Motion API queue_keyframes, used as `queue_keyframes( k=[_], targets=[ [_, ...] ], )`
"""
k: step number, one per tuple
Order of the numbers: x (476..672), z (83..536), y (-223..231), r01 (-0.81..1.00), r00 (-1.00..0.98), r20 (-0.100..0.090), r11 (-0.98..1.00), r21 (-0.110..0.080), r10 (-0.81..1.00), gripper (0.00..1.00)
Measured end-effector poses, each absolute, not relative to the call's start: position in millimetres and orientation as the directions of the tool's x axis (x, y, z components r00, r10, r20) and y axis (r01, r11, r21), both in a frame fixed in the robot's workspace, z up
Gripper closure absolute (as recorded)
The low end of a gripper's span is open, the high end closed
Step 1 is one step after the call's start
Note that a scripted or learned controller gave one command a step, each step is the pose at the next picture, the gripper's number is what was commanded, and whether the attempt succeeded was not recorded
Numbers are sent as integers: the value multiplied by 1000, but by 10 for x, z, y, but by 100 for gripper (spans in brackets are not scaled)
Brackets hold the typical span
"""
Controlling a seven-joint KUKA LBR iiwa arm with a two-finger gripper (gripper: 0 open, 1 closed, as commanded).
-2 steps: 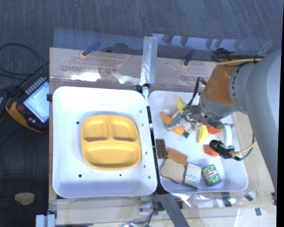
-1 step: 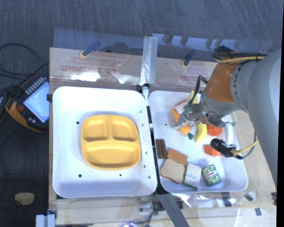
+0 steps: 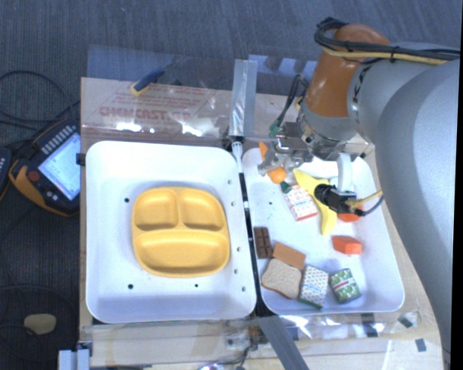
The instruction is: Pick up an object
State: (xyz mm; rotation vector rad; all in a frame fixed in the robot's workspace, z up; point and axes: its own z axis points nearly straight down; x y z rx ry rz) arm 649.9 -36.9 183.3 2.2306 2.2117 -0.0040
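Counter (image 3: 98, 92), two shallow white bins side by side.

Left bin (image 3: 101, 214): one yellow compartment plate (image 3: 181, 230), three wells, lying flat near the bin's centre.

Right bin (image 3: 380, 284), contents by clock face from the bin's centre:
- 12 o'clock: claw (image 3: 280, 161), low over the bin's far left corner beneath the orange wrist band (image 3: 338, 70). Whether it is released or clenched cannot be told from this slant; nothing can be seen grasped in it.
- 11 o'clock: small orange piece (image 3: 275, 174), just beside the claw; touching or apart cannot be told.
- 12 to 1 o'clock: yellow banana (image 3: 321, 210), partly under a black fitting with yellow cable (image 3: 333, 196).
- Centre: white-and-red carton (image 3: 300, 204), lying tilted.
- 3 o'clock: orange block (image 3: 347, 244).
- 8 o'clock: dark brown bar (image 3: 263, 241), against the bin's left wall.
- 6 to 7 o'clock: brown slab (image 3: 289, 256) and toast slice (image 3: 281, 278), touching.
- 5 to 6 o'clock: patterned packet (image 3: 314, 285), beside a green-and-white can (image 3: 345, 285).

Handling, judged: all look like light toy foods, stiff and smooth, likely slippery and not fragile. The small orange piece is the nearest candidate; it is best taken across its narrow width, squarely, since a rounded hard piece may squirt out of a closing grip. The nearby bin wall leaves little room for the outer finger. The flat pieces at 6 to 8 o'clock lie low and offer little edge to take.
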Motion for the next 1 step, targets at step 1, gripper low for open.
queue_keyframes(
  k=[1],
  targets=[
    [6628,1828,61,996,-85,-4,85,-3,996,100]
  ],
)
